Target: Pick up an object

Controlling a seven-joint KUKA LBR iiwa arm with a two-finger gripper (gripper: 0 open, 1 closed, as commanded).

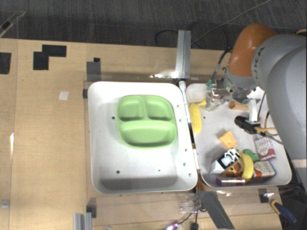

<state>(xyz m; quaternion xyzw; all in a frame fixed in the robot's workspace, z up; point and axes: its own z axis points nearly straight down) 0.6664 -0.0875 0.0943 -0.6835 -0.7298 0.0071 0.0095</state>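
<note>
L bin (98,143): the green divided plate (146,120) takes the centre; bare floor along near side & L edge. R bin (209,150): mid floor open around the cheese wedge (228,139). Corn cob (195,117) lies along the divider wall. Near-R corner packed w/ banana (247,164), packets (264,147) & small toys, prob. touching. Arm (276,71) overhangs far R corner.

corn cob (195,117): yellow, lying lengthwise along the right bin's left wall
cheese wedge (228,139): orange, flat, mid-bin
banana (247,166): yellow, near front
</note>
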